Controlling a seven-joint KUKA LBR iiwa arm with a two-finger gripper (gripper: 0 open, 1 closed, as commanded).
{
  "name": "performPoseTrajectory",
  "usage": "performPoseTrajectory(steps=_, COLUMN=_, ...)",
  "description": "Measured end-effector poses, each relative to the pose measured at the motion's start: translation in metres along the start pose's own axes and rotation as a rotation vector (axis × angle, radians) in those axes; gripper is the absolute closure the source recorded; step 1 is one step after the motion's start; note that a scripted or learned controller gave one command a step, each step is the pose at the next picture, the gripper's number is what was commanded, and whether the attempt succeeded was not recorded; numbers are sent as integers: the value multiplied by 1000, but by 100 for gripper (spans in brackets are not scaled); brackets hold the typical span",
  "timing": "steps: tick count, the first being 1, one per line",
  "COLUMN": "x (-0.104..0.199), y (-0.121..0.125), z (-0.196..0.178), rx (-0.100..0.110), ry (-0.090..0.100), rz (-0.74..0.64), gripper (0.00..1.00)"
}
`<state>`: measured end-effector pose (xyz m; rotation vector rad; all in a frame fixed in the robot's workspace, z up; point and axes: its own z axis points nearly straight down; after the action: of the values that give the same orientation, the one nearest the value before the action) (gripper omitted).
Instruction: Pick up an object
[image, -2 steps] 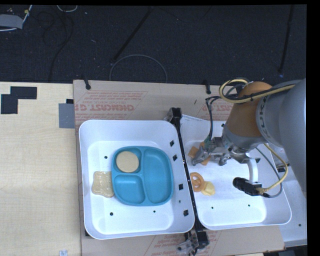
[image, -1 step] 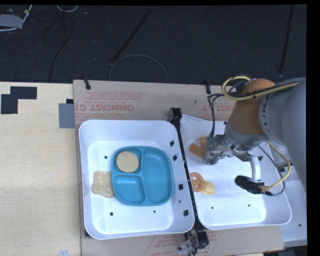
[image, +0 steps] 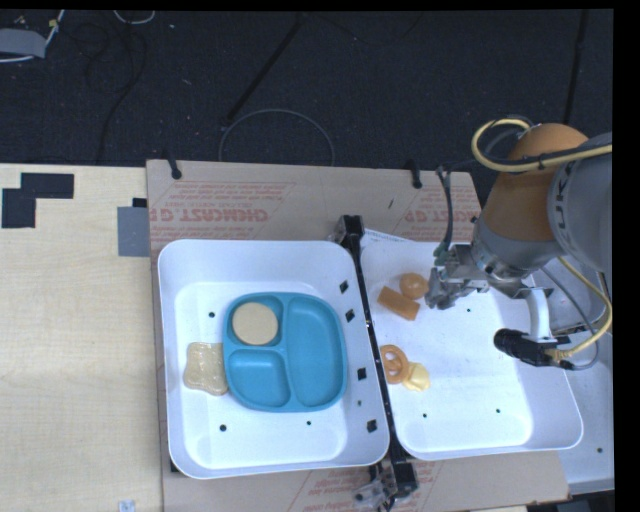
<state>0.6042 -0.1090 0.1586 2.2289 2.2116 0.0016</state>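
I'm bringing the gripper (image: 440, 296) down beside the orange block (image: 398, 302) (open or clenched, I cannot tell); next, centring over it.

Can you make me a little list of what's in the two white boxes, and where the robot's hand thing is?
left bin: blue divided plate, with a round tan cookie in its upper-left section
beside plate: pale cracker-like piece, touching the plate's left edge
right bin: two orange-tan blocks near the top, pretzel with a yellowish bit lower down
tool: over the right bin, just right of the blocks
arm: reaches in from the right
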Motion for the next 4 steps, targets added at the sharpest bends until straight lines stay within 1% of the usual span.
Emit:
performPoseTrajectory(steps=1, x=-1, y=1, z=-53, rx=-1, ry=0, rz=-7, gripper=100)
performPoseTrajectory(steps=2, x=57, y=6, z=-64, rx=3, ry=2, rz=-12, gripper=100)
performPoseTrajectory(steps=3, x=108, y=10, z=-74, rx=4, ry=2, rz=-12, gripper=100)
performPoseTrajectory(steps=4, x=162, y=8, z=-82, rx=5, ry=2, rz=-13, gripper=100)
